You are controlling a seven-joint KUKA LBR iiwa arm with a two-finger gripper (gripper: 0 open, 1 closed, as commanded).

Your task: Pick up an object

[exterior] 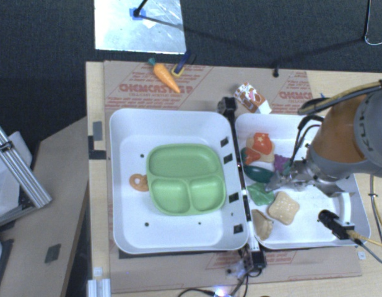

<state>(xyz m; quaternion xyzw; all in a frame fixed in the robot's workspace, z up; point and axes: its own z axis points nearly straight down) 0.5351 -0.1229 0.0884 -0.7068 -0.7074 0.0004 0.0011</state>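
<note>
Several toy foods are seen heaped at the left of the right bin [358, 212], among them a red piece [261, 143], a dark green piece [259, 172] and a tan cracker-like piece [283, 206]. The gripper [287, 179] is lowered among them; whether anything is gripped cannot be told. Nothing is seen lifted, so the pick is judged unfinished.

Dark carpet floor [42, 54] surrounds a tan bench [95, 91] under even light.
</note>
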